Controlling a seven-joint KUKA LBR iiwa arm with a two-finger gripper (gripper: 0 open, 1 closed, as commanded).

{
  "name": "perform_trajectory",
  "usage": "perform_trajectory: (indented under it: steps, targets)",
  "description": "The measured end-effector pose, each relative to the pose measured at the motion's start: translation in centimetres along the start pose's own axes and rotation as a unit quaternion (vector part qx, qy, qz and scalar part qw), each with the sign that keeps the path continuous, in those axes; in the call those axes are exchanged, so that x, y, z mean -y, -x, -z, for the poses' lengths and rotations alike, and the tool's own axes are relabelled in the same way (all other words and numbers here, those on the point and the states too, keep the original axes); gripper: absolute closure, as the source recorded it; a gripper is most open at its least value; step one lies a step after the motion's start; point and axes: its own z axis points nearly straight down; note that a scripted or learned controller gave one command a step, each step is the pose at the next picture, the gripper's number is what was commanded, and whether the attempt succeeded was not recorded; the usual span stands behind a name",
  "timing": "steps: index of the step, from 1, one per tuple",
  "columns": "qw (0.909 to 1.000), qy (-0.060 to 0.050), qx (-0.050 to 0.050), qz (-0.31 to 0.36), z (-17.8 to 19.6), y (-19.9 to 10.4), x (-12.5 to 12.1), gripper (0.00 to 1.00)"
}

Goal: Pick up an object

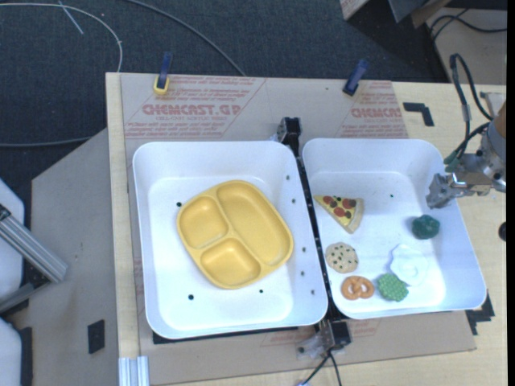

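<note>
The wooden bench (241, 103) carries two white bins side by side. In the left bin (161, 175) lies a yellow divided plate (234, 233) with three compartments, set at a slant near the middle of the bin floor.

The right bin (378, 155) holds the small toy foods. My pincer (441, 191) hangs over the right rim of this bin, near its upper right corner, with my arm coming in from the right edge. From this angle I cannot tell if the pincer is apart or together, and I see nothing between it.

Nearest to my pincer is the dark green broccoli piece (426, 227), just below it and close to the right wall, not touching me. Lower lies a white crumpled piece (409, 265), and beside it a light green round piece (393, 287), touching it. The pizza slice (341, 211) lies well apart from me, near the left wall. Below it is the cookie (342, 256), and then the pretzel (356, 287), just beside the light green piece.
</note>
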Motion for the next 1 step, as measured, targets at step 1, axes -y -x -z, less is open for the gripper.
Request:
perform_trajectory:
  steps: [1]
  targets:
    - [1.0,0.002,0.0,0.0,3.08,0.0,-0.13,1.0]
